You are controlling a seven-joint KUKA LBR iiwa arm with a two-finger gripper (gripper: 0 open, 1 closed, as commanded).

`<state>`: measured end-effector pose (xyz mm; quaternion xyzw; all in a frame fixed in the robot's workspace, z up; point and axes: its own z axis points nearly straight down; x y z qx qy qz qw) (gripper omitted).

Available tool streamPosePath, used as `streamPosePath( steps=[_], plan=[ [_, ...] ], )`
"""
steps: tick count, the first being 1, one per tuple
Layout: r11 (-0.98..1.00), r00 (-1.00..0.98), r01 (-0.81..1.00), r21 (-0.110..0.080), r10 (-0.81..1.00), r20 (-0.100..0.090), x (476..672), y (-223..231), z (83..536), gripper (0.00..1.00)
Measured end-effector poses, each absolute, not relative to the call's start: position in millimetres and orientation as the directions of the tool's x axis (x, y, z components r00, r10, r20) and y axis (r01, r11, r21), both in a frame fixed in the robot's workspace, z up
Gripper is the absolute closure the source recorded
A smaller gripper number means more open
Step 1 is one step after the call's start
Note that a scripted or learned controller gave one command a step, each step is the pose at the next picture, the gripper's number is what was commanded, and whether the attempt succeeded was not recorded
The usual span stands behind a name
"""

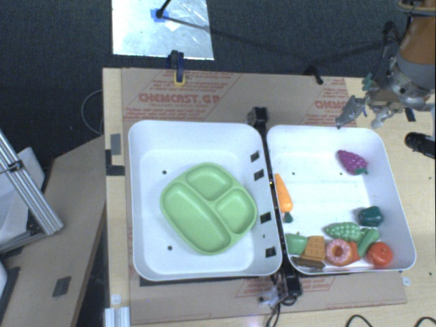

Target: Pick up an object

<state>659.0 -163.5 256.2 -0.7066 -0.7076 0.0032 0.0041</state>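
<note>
Grapes (351,160), the purple toy bunch, look like the easiest pick: they lie alone in the right bin (320,138) near its far right corner, well apart from everything else. Prob light hollow plastic, stiff, bumpy surface so decent grip, not fragile; best taken across the narrow width of the bunch w/ fingers straddling it. Carrot (283,195) lies along the bin's left wall, awkward since one finger would hit the wall. Rest is bunched along the near edge: donut (338,251), tomato (380,253), corn (343,231), green pepper (370,216), cracker (314,248), touching or overlapping, so a clean grab is less likely. Left bin (197,136) carries a green divided plate (208,208). Gripper (364,113) hangs above the right bin's far right corner, fingers spread apart, nothing between them.
</note>
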Motion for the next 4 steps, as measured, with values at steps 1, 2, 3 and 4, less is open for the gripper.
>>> streamPosePath(
  steps=[1,2,3,4],
  plan=[
    [0.003,-0.003,1.0,0.002,1.0,0.0,660.7,-162.9,264.8,0.0],
    [0.001,-0.001,1.0,-0.003,1.0,0.0,658.5,-166.6,203.1,0.0],
    [0.001,-0.001,1.0,-0.001,1.0,0.0,649.3,-169.5,153.5,0.0],
    [0.002,-0.002,1.0,-0.001,1.0,0.0,644.0,-164.4,109.6,0.0]
  ],
)
